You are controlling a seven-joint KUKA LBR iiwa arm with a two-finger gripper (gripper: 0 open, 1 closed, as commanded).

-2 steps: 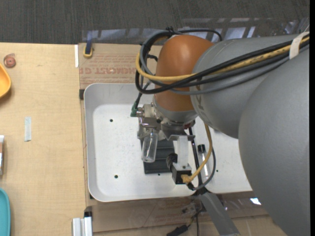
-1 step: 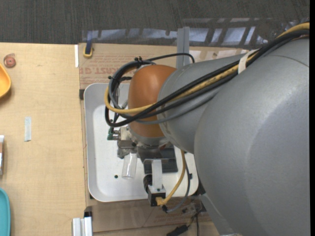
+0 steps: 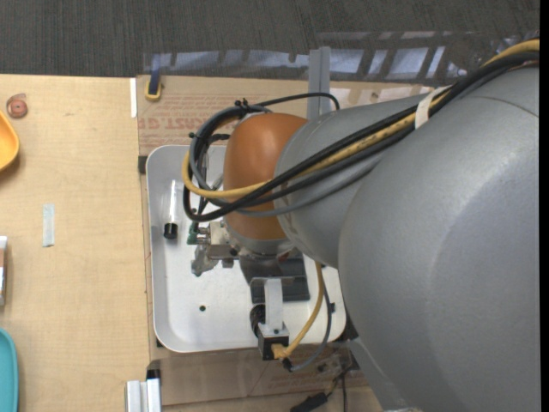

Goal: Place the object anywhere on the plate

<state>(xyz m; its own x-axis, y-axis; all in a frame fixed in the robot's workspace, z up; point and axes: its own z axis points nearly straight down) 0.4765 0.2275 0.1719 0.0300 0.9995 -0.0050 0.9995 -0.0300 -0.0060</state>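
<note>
Nearest the camera, a teal rim (image 3: 5,369) cuts the picture's edge well to the left of the white bin (image 3: 165,320), out on the wooden table (image 3: 77,161). Over the bin's near right part hangs a small black-and-white box (image 3: 273,316) on the wrist, with a yellow cable looping past it. A dark speck (image 3: 202,308) lies on the bin's floor toward its near left. Above the bin's middle the gripper (image 3: 204,254) sits low under the orange band (image 3: 262,170) of the grey arm (image 3: 429,230). Whether it is released or clenched cannot be told, and nothing can be seen held in it. The task's thing appears to be the slim pen-like object (image 3: 171,209), pale with a dark cap at its nearer end. It lies on the bin's floor close along the left wall, its long axis running from near to far. It is just left of the gripper, apart from it, so I judge the coming move a short shift toward that wall, closing across the barrel. An orange curved piece (image 3: 5,148) lies far left of the bin; whether it or the teal rim is the plate is unclear.
</note>
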